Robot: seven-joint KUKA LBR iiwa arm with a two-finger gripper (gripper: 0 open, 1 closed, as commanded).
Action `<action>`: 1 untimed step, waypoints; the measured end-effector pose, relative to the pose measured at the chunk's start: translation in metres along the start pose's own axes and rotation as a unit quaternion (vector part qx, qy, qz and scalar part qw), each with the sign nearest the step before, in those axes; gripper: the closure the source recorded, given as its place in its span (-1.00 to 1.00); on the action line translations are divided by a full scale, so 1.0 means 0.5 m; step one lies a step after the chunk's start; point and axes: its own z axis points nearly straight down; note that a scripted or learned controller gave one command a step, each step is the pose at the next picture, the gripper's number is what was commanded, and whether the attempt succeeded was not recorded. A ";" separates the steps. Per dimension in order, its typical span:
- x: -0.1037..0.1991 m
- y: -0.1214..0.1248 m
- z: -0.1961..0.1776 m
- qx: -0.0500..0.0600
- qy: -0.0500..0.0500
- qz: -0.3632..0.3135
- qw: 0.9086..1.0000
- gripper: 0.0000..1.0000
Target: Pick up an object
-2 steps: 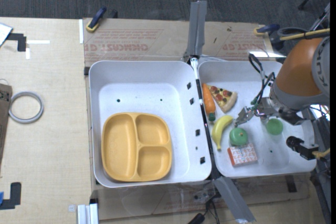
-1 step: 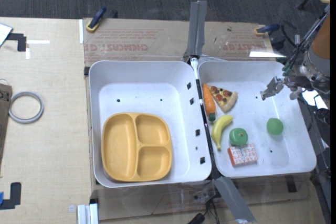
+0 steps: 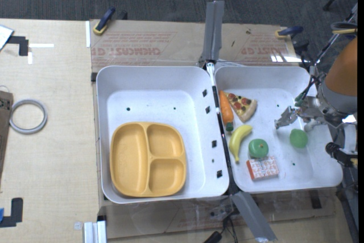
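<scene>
The right bin [image 3: 272, 91] holds an orange carrot [image 3: 226, 108] along its left wall, with a pizza slice [image 3: 243, 106] beside it. Below them lie a yellow banana [image 3: 239, 141], a green apple [image 3: 259, 148] and a small red-and-white box [image 3: 263, 168]. A green round fruit [image 3: 298, 138] sits near the bin's right side. My gripper [image 3: 286, 119] hangs over the right half of this bin, just above and left of the green round fruit. Nothing shows held in it.
The left bin [image 3: 103, 122] holds a yellow divided plate [image 3: 149, 157]. A roll of grey tape [image 3: 27, 116] lies on the wooden bench at far left. Blue clamps [image 3: 104, 20] [image 3: 290, 32] pin the cardboard behind the bins. A grey divider [image 3: 212, 31] rises between them.
</scene>
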 end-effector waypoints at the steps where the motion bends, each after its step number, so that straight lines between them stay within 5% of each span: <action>1: -0.003 -0.032 0.017 -0.001 0.001 -0.009 1.000 -1.00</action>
